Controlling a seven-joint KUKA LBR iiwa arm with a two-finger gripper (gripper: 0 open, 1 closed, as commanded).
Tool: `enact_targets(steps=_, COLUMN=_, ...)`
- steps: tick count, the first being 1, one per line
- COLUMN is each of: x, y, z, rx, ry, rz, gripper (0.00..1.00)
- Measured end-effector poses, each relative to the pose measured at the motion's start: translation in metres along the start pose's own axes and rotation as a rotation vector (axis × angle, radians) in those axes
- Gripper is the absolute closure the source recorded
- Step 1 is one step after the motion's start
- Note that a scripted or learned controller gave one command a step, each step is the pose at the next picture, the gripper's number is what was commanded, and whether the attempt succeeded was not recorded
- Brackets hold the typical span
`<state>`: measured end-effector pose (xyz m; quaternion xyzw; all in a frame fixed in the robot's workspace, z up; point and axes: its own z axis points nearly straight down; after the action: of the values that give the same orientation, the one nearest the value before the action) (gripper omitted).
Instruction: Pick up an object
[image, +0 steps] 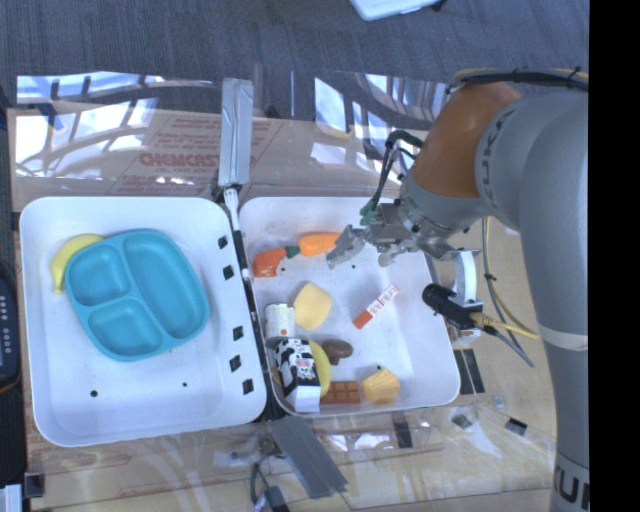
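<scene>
Approach step of a pick, viewed from above. The arm (510, 180) reaches in from the right, and its pincer (362, 240) hangs over the far part of the right bin (432, 345); whether the pincer is open or closed cannot be told at this angle, and nothing is seen gripped. No object has yet been lifted, so the task appears to be in its early half. The nearest candidate is the carrot (318, 243), lying near the bin's far edge just beside the pincer tip; a second orange piece (268, 262) lies at the far left wall. The next move probably calls for centring the pincer over one item and descending straight, since the toys lie close together. Right bin, remaining contents: a yellow wedge (312, 305) near the middle; a small red-and-white packet (376, 306) to its right; a white can (279, 320) at the left wall; and, along the near edge, a black-and-white carton (296, 368), a dark brown piece (337, 350), a chocolate bar (341, 392) and a yellow-orange block (381, 385). Left bin (40, 400): a blue divided plate (140, 292) with a banana (68, 253) tucked at its far left edge.
</scene>
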<state>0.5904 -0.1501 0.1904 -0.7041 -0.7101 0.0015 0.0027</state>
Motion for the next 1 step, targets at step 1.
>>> enact_targets(steps=1, x=-0.0519, y=-0.0452, z=0.0877, rx=-0.012, ry=-0.004, rz=-0.01, gripper=0.0)
